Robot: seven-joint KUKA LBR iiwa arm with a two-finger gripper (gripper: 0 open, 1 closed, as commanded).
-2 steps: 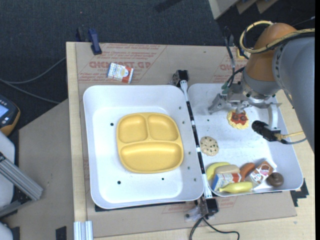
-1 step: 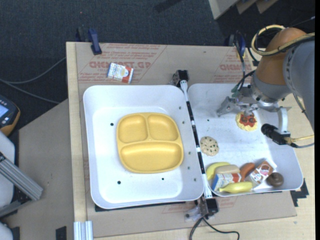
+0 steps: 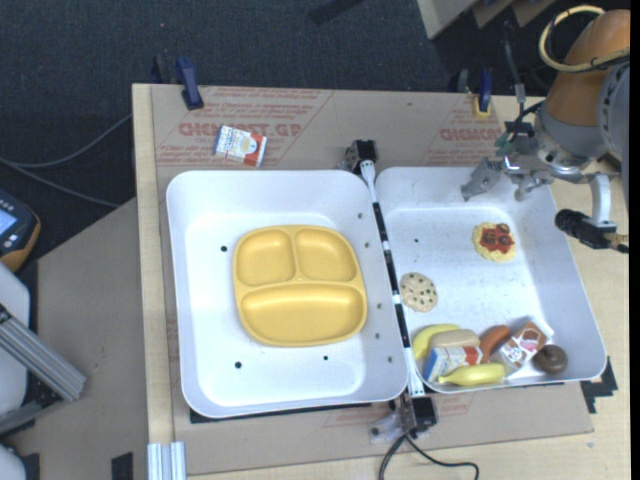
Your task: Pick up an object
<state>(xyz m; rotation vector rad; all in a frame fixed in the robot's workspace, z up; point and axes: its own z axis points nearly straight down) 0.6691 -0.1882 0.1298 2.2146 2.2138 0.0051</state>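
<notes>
On the counter [image 3: 150, 268], the left bin [image 3: 200, 368] carries a yellow divided plate [image 3: 298, 285], well off to the left of the fingers. In the right bin [image 3: 570, 288], a chocolate-chip cookie [image 3: 418, 291] lies below and left of them, a small pizza toy [image 3: 495, 240] just below them, and a heap of toy food with bananas [image 3: 455, 358] sits far below at the bin's near edge. The gripper [image 3: 497, 178] hovers over the bin's far edge, its fingers spread apart with nothing between them. This looks like the approach step; the next move likely calls for descending onto the nearby pizza toy and closing.
</notes>
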